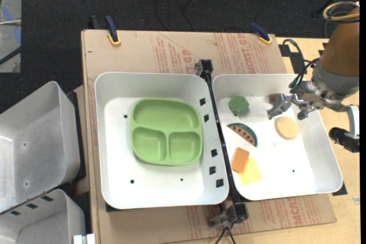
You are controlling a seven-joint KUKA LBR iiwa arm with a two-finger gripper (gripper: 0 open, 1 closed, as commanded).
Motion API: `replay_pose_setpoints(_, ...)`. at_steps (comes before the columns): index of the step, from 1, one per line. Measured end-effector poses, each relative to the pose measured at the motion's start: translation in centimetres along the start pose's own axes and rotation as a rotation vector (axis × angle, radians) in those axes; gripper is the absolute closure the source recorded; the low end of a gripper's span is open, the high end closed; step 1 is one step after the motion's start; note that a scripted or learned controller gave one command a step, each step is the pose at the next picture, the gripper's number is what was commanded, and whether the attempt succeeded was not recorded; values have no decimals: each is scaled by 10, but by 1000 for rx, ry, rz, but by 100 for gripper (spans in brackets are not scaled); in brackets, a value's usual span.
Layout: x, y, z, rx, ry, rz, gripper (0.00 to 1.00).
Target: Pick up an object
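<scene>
The right bin (320, 177) holds several small objects. A green knobbly ball (238, 104) lies near its back left. A watermelon slice (243, 133) sits just in front of the ball. An orange block (241, 159) rests against a yellow piece (250, 172) further forward. A pale beige round piece (287, 127) lies toward the right. My gripper (290, 108) hangs at the back of this bin, just behind the beige piece and right of the green ball. It is open, with nothing between its fingers.
The left bin (114, 180) holds a light green divided plate (167, 131). A black divider rail (217, 140) runs between the bins. Grey tubs (34, 140) stand off the bench to the left. Cables lie on the dark floor behind.
</scene>
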State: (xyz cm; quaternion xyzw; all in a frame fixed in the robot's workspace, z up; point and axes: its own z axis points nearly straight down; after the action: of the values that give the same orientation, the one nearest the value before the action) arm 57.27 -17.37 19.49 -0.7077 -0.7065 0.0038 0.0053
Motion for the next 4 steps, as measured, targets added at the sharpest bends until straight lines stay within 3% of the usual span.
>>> replay_pose_setpoints(1,0,3,-7,-13,-3,-3,0)
replay_pose_setpoints(3,-4,1,95,-15,-4,0,0)
replay_pose_setpoints(4,-6,4,98,-20,-6,0,0)
